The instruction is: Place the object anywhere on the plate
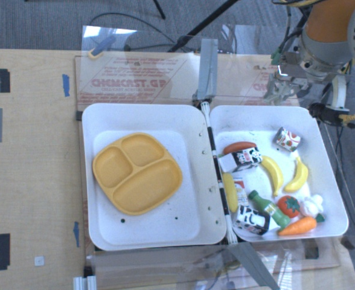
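Observation:
A yellow three-compartment plate (pixel 137 172) lies in the left bin (pixel 105 125), with nothing on it. The right bin (pixel 322 144) holds several toy foods: a red sausage (pixel 238 146), two bananas (pixel 273 174) (pixel 297 174), a small strawberry carton (pixel 287 139), a black-and-white milk carton (pixel 247 157), a green bottle (pixel 268 208), a tomato (pixel 289 206), a carrot (pixel 297 226) and a corn cob (pixel 229 191). My gripper (pixel 283 89) hangs above the far edge of the right bin, apart from all the objects.
A grey divider post (pixel 207 68) stands behind the seam between the bins. Cables (pixel 337 116) trail along the right bin's right side. A second black-and-white carton (pixel 252 219) sits near the right bin's front edge.

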Robot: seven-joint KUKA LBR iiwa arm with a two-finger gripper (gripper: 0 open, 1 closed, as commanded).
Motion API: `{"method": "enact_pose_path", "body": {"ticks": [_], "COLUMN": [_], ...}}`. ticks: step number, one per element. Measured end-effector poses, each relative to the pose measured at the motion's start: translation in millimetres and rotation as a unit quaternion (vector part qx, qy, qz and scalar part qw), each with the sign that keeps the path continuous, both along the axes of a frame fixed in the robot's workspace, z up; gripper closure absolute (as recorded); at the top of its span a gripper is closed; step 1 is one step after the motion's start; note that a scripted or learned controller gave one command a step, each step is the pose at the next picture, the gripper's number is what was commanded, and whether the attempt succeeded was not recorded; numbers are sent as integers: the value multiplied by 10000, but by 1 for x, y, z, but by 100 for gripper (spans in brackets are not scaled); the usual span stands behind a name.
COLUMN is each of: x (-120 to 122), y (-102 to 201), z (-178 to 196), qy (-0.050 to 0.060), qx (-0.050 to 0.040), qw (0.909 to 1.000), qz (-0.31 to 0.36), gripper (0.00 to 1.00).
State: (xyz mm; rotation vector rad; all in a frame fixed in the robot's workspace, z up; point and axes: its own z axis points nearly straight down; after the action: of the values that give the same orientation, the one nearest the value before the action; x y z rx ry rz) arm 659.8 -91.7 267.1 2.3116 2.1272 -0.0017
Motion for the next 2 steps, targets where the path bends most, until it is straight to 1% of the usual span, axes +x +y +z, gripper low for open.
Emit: {"method": "enact_pose_path", "body": {"ticks": [1, 2], "x": [5, 2], "y": [85, 82], "z": [-83, -79], "qy": [25, 15], "qx": [6, 10], "qw": [9992, 9817], "qz": [406, 1905], "gripper": [100, 100]}}
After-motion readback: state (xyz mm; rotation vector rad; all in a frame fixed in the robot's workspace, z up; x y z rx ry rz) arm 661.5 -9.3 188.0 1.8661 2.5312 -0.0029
